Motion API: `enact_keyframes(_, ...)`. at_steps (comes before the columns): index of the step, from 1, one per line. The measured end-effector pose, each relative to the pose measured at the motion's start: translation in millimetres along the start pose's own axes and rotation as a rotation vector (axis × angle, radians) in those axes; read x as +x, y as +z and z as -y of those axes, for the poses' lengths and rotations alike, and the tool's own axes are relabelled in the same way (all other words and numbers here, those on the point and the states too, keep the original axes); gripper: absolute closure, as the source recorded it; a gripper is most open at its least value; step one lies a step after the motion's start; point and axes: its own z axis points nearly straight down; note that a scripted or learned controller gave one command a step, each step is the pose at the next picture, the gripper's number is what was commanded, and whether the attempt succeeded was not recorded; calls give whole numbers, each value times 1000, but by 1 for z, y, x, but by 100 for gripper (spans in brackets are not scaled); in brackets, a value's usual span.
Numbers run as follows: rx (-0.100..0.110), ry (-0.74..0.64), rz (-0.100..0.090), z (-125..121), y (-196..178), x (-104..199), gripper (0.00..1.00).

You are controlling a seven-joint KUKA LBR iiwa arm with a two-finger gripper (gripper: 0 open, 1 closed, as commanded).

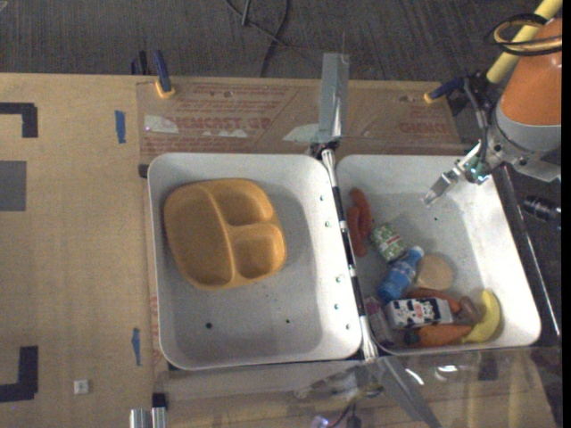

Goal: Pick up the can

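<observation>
And there's the can (pixel 388 242), small with a green label, lying tipped over in the right bin (pixel 508 239), its long axis running on a slant from upper left to lower right. Just to the can's left sit the red sausages (pixel 359 221), and touching its lower end is the blue bottle (pixel 399 277); a tan round disc (pixel 435 272) lies just right of that bottle. Below the can, a milk carton (pixel 417 311), a carrot (pixel 442 334) and a banana (pixel 486 319) crowd the bin's near edge. Now the gripper (pixel 434 192): it hangs above and to the right of the can, well apart from it, touching nothing, tips pointed down-left toward it. How wide the tips stand, I cannot tell from here. The arm (pixel 533 96) leans in from the can's upper right. My read: it needs to travel down-left and turn across that slanted axis.
</observation>
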Motion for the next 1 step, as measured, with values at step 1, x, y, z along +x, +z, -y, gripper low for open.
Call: enact_keyframes(1, 1, 79, -1, 1, 78, 48, 0)
